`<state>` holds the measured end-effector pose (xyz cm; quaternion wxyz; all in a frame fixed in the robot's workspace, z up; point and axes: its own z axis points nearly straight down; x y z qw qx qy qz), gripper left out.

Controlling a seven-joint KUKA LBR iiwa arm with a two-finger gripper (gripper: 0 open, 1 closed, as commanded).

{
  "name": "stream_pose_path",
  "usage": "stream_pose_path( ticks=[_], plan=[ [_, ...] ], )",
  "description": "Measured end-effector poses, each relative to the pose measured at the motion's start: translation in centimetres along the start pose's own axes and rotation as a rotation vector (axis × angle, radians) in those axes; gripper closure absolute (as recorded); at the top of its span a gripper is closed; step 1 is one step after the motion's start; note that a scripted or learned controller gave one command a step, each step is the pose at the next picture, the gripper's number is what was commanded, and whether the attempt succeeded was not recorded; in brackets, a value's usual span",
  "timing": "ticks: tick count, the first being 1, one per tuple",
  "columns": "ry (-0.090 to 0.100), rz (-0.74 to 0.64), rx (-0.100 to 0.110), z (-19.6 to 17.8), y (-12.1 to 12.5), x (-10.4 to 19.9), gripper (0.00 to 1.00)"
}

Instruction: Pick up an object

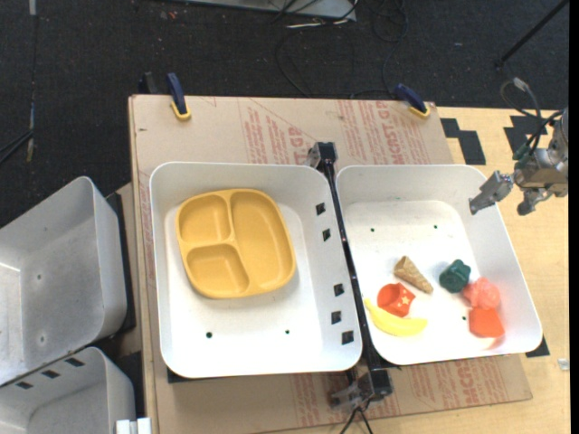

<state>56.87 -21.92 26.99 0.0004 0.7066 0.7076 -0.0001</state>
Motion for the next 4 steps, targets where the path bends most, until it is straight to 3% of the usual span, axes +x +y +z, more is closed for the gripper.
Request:
stream_pose_path(
  ticks=[3, 4],
  plan=[
    [0.003, 0.003, 0.006, 17.7, -1.1, 1.0, 0.00],
    [-0.001, 0.003, -0.002, 16.2, -0.8, 0.9, 1.00]
  ],
)
